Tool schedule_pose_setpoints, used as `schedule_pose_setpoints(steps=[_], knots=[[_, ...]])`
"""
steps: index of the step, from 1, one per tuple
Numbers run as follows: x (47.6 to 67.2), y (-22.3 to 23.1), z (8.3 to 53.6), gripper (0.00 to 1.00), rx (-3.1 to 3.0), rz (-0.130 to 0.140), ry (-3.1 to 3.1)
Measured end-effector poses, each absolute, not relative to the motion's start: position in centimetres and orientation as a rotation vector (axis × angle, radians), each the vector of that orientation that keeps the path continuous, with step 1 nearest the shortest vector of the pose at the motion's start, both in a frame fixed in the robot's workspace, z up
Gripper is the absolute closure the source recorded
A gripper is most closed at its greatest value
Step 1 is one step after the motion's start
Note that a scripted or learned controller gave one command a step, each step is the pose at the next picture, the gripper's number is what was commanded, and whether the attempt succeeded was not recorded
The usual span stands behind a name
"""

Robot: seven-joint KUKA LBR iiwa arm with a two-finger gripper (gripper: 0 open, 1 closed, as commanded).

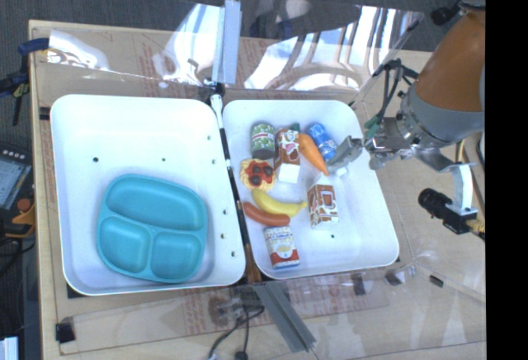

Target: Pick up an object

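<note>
Nearest, a juice carton (281, 248); beyond, end effector (351, 150) aperture cannot be told.

1. Your right bin (375, 244) is crowded along its left and upper part: green can (263, 138), carrot (312, 153), blue can (322, 140), banana (276, 203) and sausage (266, 215) lie packed together.
2. You have bare floor along its right side and lower right corner.
3. In the left bin (74, 152), the teal tray (153, 226) fills the lower middle; the upper half is open.
</note>
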State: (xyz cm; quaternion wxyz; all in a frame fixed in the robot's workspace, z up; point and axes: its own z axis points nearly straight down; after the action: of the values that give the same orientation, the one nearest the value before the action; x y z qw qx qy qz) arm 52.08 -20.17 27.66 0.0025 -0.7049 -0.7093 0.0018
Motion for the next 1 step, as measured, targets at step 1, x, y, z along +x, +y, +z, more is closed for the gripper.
schedule_pose_setpoints(steps=[1], knots=[[51.34, -20.97, 14.58, 0.0, -2.189, 0.007, -2.243]])
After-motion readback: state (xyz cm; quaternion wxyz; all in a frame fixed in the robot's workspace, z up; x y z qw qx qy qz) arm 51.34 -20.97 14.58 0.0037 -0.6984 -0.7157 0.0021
